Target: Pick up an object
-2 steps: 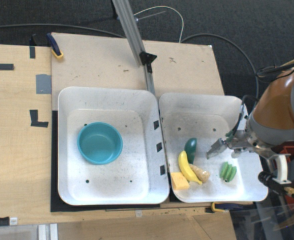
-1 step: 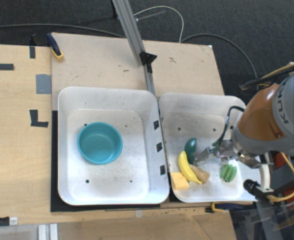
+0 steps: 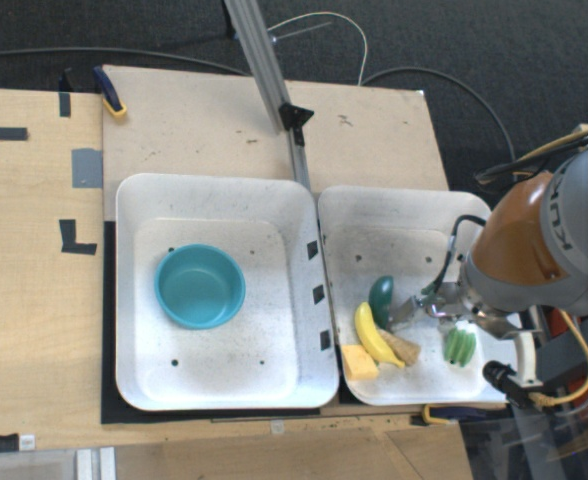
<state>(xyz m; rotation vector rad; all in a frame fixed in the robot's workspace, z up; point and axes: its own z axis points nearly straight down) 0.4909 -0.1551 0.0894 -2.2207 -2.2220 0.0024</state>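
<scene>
The right bin [image 3: 394, 213] holds several small objects near its front. A yellow banana [image 3: 371, 334] lies beside a dark green rounded object [image 3: 381, 292]. A yellow block [image 3: 359, 362] sits at the front wall, with a tan piece [image 3: 404, 349] to its right. A green ribbed object [image 3: 460, 346] lies further right. My gripper [image 3: 412, 312] is low in this bin, just right of the dark green object and above the tan piece. Nothing is seen held in it. The arm's grey wrist and orange band [image 3: 509, 238] cover the bin's right side.
The left bin [image 3: 144, 203] holds a teal bowl [image 3: 200, 286]. A metal pole [image 3: 264, 53] slants in from the top toward the wall between the bins. Cables run behind the right bin. Bare wooden bench lies left and behind.
</scene>
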